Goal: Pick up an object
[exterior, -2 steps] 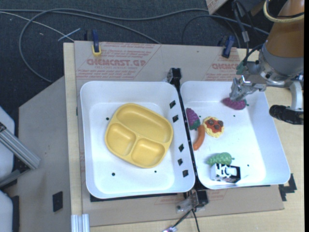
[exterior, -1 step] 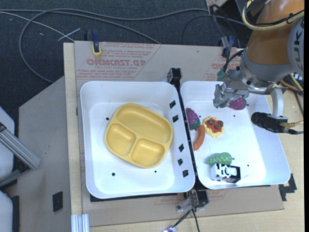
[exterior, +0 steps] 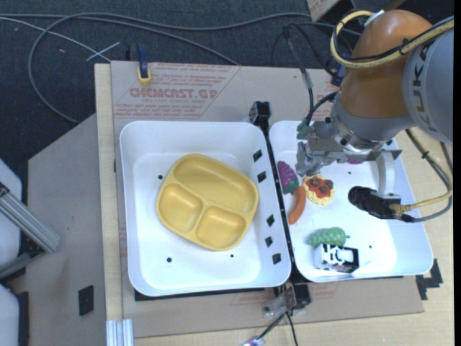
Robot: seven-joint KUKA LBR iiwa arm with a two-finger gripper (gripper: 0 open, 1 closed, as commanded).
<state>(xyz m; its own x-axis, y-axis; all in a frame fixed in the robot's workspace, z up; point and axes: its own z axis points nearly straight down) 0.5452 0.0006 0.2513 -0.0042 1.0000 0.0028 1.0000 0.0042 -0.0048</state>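
Basically the claw (exterior: 311, 163) hangs low over the right white plastic bin (exterior: 410, 254), probably lining up on the small toy foods: a purple grape bunch (exterior: 287, 173), orange carrot (exterior: 296, 205), round pizza slice (exterior: 319, 190). Can't tell its grip state.

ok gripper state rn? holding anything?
Gripper: low in the right bin, just above the toy pizza and purple grapes. Open or closed cannot be told; nothing visibly held.
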